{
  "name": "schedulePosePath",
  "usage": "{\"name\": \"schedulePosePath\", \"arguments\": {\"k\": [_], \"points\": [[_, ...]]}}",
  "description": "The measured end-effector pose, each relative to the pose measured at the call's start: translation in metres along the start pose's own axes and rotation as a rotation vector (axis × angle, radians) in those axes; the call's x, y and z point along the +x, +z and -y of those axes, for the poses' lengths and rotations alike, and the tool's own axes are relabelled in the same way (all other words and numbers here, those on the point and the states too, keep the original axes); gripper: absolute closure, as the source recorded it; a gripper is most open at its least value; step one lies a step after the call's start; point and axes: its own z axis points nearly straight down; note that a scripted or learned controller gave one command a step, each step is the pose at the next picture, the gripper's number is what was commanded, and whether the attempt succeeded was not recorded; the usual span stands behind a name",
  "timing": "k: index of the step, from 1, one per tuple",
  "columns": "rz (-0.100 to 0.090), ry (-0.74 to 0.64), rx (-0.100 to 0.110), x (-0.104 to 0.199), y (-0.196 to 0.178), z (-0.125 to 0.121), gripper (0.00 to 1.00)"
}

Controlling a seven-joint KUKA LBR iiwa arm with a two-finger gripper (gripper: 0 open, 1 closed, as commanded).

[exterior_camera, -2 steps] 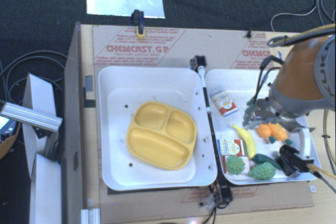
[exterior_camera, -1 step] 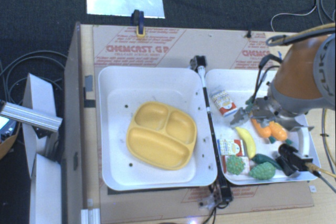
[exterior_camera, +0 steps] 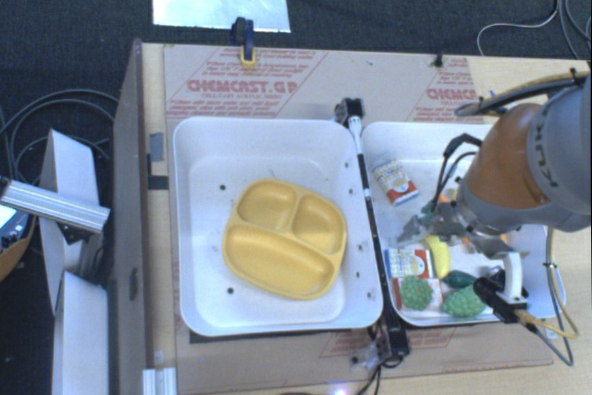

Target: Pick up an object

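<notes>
A yellow banana-shaped toy (exterior_camera: 437,253) is seen upright in the right bin (exterior_camera: 418,136), just below the gripper (exterior_camera: 442,219), whose finger state cannot be told. Beside the banana are crowded two green lumps (exterior_camera: 418,293), a dark green piece (exterior_camera: 460,277) and a red-and-white card (exterior_camera: 408,263). Above it one small carton (exterior_camera: 395,181) lies apart, with bare floor around. One yellow divided plate (exterior_camera: 285,237) is seen in the left bin (exterior_camera: 199,199).

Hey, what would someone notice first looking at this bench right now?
The yellow divided tray lying alone in the left bin stands out most. In the right bin, the arm with its orange band hangs over a small clutter: a red and white carton, a yellow piece and green toy vegetables near the front edge.
</notes>
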Motion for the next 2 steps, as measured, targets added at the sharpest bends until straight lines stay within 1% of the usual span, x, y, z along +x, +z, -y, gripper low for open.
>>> {"name": "schedulePosePath", "arguments": {"k": [1, 2], "points": [[0.002, -0.006, 0.004, 0.001, -0.012, 0.001, 1.0], [0.001, -0.018, -0.005, 0.079, -0.106, -0.067, 1.0]]}}
